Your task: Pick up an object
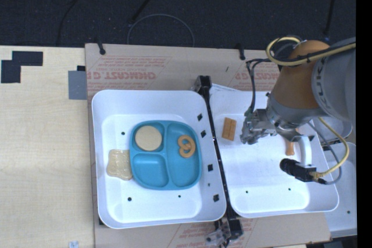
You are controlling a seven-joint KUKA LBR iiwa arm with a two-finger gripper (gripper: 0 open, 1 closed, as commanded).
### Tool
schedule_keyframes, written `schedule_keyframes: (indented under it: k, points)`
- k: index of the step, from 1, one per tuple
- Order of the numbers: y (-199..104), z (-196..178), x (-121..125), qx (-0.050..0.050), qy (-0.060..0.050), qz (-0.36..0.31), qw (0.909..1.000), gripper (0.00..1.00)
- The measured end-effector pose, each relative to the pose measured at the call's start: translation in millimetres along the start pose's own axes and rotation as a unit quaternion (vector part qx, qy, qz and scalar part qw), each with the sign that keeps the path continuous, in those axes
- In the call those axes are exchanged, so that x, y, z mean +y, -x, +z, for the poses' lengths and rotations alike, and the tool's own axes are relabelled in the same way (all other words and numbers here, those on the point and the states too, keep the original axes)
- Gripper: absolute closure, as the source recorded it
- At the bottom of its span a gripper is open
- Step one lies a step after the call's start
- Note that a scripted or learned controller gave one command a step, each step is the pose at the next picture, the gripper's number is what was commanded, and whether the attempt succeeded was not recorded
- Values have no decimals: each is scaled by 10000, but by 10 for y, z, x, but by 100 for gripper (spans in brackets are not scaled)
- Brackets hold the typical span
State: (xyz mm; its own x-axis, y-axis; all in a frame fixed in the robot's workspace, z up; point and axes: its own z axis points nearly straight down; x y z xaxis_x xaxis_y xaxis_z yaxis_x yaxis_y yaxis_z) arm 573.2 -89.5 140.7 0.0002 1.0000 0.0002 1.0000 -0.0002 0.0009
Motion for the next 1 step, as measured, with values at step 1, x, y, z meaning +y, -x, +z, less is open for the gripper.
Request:
schedule_keyframes:
  k: [1]
  points:
    - [13,-634,0,-3,11,-1,10000,100]
